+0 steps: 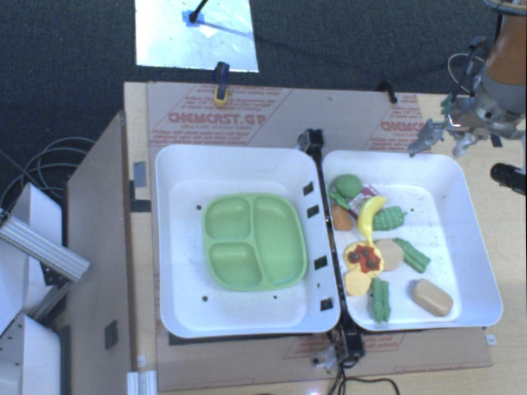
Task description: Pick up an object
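The right bin [461, 189] holds several toy foods. Among them are a yellow banana [368, 216], a green round piece [346, 186], a bumpy green piece [391, 217], a green pickle [412, 255], a red and yellow slice [364, 257], a green stick [380, 299] and a tan loaf [431, 296]. My gripper [442, 142] hangs over the far rim of the right bin, up and right of the foods. Its fingers [422, 141] are spread open with nothing between them. The orange band of the arm [504, 56] shows above it.
The left bin [177, 220] holds a green divided tray [254, 241]. A black hinge strip [317, 212] runs between the two bins. Cardboard [247, 113] lies under the bins, and a yellow clamp [221, 95] sits at its far edge.
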`<control>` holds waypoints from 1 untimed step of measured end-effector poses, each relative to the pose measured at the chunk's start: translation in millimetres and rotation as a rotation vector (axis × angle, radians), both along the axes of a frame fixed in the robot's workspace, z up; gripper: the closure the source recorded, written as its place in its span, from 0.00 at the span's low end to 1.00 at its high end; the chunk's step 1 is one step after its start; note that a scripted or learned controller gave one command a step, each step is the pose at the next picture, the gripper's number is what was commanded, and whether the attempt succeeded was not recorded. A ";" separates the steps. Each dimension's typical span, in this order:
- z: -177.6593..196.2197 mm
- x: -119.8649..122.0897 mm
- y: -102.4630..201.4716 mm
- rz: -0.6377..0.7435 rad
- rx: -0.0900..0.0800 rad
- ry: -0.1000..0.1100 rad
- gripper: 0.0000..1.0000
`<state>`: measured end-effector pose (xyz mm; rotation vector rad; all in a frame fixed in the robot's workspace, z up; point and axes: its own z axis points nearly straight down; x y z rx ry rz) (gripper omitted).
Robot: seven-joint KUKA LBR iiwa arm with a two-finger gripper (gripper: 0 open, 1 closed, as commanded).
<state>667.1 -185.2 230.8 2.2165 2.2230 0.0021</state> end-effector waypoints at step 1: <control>-65.5 -42.2 60.8 0.005 0.005 0.010 0.00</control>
